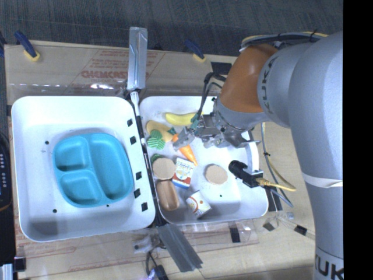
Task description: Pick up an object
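My gripper is low in the right bin, near its upper middle, reaching in from the right. It hangs just above an orange carrot and just below a yellow banana. To its left lie a green toy vegetable and a yellow piece. I see nothing clearly held.
Lower in the right bin lie a tan disc, a small carton, another tan disc, a brown cylinder and a small cup. The left bin holds a blue divided plate.
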You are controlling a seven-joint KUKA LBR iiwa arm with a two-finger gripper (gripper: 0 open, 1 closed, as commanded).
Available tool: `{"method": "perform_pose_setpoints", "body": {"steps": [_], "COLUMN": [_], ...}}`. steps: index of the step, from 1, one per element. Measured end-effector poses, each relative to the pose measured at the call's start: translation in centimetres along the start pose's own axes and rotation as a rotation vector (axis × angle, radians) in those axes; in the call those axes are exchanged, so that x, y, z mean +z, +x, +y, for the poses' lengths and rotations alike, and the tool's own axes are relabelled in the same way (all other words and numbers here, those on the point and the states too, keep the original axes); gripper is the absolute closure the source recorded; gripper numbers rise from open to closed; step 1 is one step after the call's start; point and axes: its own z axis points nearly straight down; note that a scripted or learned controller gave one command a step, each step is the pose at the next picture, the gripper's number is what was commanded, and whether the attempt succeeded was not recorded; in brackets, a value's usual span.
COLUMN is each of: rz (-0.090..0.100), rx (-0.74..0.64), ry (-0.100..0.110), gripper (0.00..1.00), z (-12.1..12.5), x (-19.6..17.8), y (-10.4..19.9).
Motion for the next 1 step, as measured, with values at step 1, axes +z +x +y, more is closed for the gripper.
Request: {"method": "perform_pose_setpoints", "body": {"steps": [1], "rz": [-0.002], "rx": [-0.282], "ry": [-0.007], "gripper": [0.0], "z": [-4.99], "x": [1.1], "y": [-3.08]}}
